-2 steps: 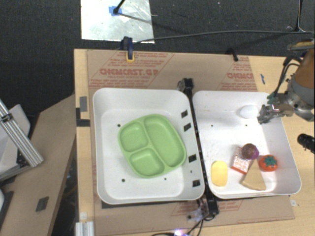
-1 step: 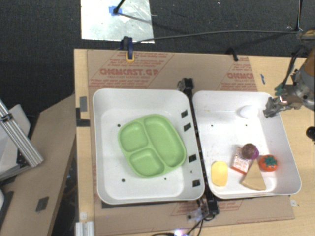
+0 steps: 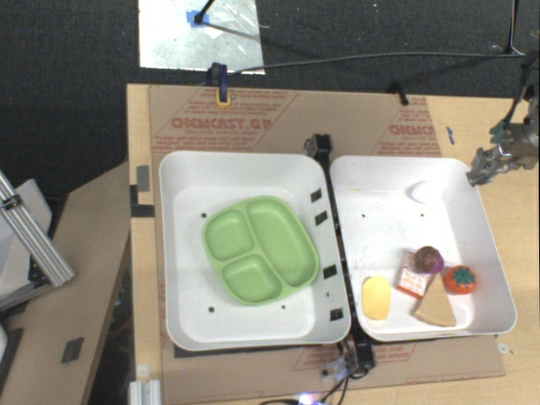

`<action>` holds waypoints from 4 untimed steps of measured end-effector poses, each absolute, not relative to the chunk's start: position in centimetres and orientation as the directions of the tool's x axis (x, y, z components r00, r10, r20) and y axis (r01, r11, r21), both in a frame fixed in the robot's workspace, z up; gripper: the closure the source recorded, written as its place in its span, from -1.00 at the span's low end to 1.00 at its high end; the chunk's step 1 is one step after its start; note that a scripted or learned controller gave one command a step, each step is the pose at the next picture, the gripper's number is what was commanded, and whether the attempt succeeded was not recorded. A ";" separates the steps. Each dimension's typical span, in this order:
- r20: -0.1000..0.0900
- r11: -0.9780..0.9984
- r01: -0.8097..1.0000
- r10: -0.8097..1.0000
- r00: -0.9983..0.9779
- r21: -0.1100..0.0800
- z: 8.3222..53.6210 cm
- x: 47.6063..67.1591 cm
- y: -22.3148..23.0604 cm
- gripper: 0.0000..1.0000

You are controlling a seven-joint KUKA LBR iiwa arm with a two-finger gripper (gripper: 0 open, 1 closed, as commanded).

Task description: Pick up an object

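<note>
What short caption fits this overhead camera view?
Gripper at the right bin's far corner; toy foods clustered near its front.

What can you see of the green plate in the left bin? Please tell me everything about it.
The green plate is a light green tray with rounded corners, apparently plastic, divided by raised ridges into three compartments: two smaller, one long. All three hold nothing. It lies flat, right side up, turned at a slant, near the middle of the left bin. It rests on the bin's floor and touches nothing else.

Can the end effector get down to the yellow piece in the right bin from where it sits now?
Probably yes. The end effector sits at the right bin's far right corner, and the yellow piece lies near the front left with open floor around it, clear of the red box.
</note>
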State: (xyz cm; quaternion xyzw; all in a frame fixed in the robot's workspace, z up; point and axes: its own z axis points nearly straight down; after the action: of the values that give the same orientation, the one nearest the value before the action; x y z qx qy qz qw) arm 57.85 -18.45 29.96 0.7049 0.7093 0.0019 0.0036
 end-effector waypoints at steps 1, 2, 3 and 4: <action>0.001 0.008 1.000 1.000 -0.008 0.002 29.9 56.7 -13.9 1.00; 0.001 0.008 1.000 1.000 -0.008 0.002 29.3 55.9 -9.6 1.00; 0.002 0.008 1.000 1.000 -0.008 -0.001 27.2 54.0 -4.9 1.00; 0.002 0.009 1.000 1.000 -0.009 -0.001 25.6 51.9 0.2 1.00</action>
State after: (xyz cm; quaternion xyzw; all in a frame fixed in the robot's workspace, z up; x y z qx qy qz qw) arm 51.89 0.22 25.61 0.7038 0.7104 0.0006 -0.0011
